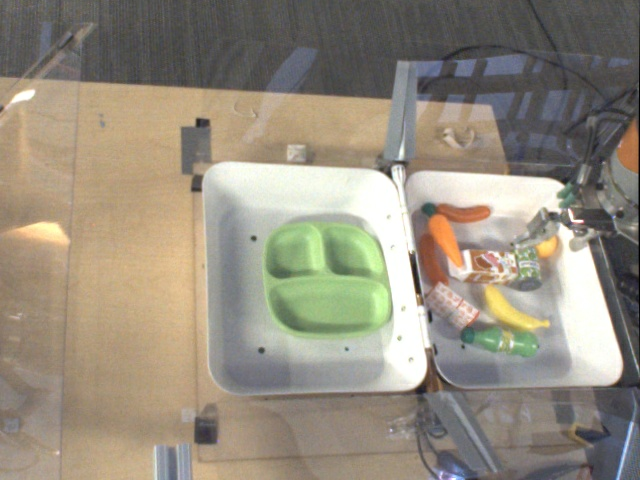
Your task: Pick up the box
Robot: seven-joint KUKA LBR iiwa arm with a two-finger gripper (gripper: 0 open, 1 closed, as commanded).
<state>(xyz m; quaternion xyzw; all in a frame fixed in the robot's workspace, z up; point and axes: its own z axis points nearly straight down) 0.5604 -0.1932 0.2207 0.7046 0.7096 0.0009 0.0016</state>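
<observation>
- Cardboard, by the look of it, made up the box (487,265): a small white carton with red and green print, lying on its side in the right bin (590,368).
- Camera view, with the box as landmark: an orange carrot (443,240) lay just to its left, touching or nearly so, and a sausage (464,211) sat beyond that, toward the bin's far wall.
- A yellow banana (514,309) lay just on the box's near side; a red-and-white packet (452,306) rested near-left of it, and a green bottle (501,341) further toward the near wall.
- The hand (541,233) hovered at the box's right end, next to a small yellow piece (547,247); I could not tell how it was set, and nothing showed held in it.
- A green divided plate (327,278) sat well to the box's left, in the left bin (235,268).
- Judged from this, the box would be light and fairly stiff, though thin walls could dent under a hard squeeze, and its printed skin looked a little slick.
- The best hold seemed across its two long flat faces near the middle, where the carrot and banana left least room for error.
</observation>
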